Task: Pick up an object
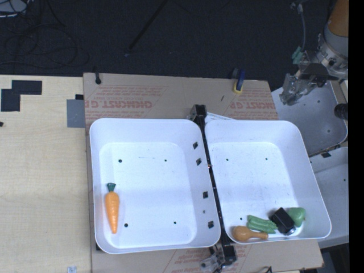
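Observation:
An orange toy carrot (112, 209) with a green top lies near the front left corner of the left bin (142, 132). In the front right corner of the right bin (256, 131) sit a tan pear-shaped piece (248, 234), a green pea pod (261, 224), a black block (282, 220) and a light green piece (297, 214), packed close together. My gripper (289, 94) hangs at the far right, beyond the back right corner of the right bin, well above and away from every object. Nothing shows between its fingers.
Both bins stand on a brown cardboard sheet (170, 98). A black divider clip strip (206, 175) runs between them. A blue and yellow clamp (239, 81) sits at the cardboard's back edge. A light wooden bench top (40, 175) lies to the left.

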Action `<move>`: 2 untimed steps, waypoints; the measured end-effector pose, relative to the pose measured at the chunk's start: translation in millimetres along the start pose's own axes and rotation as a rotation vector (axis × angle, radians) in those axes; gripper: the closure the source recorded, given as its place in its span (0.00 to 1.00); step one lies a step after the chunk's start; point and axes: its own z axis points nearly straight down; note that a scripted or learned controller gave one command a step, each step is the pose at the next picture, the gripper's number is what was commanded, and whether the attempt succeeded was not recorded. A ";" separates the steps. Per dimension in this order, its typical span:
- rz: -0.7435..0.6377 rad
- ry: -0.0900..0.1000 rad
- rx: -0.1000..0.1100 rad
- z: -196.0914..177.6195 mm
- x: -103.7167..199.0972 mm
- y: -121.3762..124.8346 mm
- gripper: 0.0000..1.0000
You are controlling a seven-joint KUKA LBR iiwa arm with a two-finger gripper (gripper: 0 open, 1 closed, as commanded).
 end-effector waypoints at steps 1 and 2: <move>-0.008 0.000 -0.015 -7.1 47.5 -52.2 1.00; -0.004 0.000 -0.010 70.1 44.6 -70.2 1.00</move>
